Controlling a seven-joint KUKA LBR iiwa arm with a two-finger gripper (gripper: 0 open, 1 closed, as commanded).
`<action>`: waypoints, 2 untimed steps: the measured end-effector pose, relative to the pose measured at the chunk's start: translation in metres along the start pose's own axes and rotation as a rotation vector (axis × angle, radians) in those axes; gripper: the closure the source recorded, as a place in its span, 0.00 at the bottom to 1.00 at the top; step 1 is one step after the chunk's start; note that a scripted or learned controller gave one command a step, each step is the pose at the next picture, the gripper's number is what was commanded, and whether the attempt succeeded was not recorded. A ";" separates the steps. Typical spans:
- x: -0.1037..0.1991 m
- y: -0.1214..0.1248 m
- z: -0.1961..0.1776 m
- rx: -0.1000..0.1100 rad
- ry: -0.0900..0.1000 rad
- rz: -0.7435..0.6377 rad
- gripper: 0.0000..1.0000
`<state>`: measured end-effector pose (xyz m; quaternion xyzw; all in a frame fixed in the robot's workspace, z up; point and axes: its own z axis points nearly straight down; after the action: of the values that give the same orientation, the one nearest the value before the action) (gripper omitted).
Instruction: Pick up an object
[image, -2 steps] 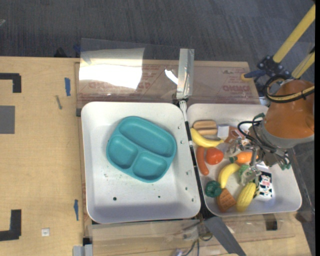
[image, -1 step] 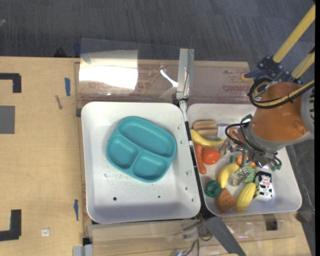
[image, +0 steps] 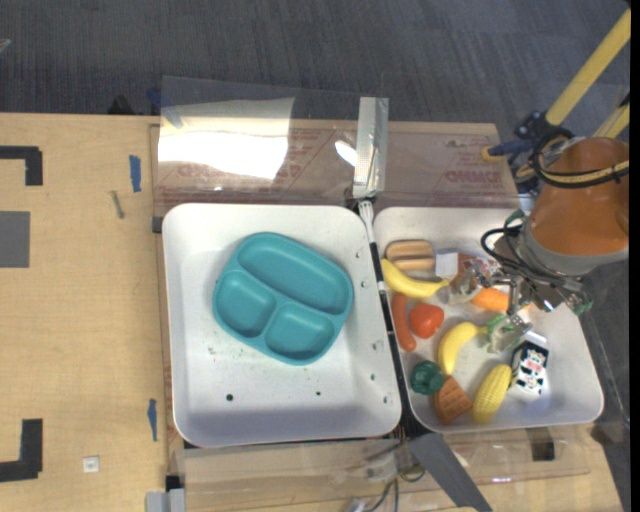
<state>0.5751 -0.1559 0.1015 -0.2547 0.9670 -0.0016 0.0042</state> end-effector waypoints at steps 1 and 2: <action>0.002 -0.012 0.013 -0.002 -0.004 0.157 0.00; 0.007 0.050 0.012 0.000 -0.004 0.130 0.00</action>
<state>0.5443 -0.1158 0.0897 -0.1911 0.9816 -0.0009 0.0060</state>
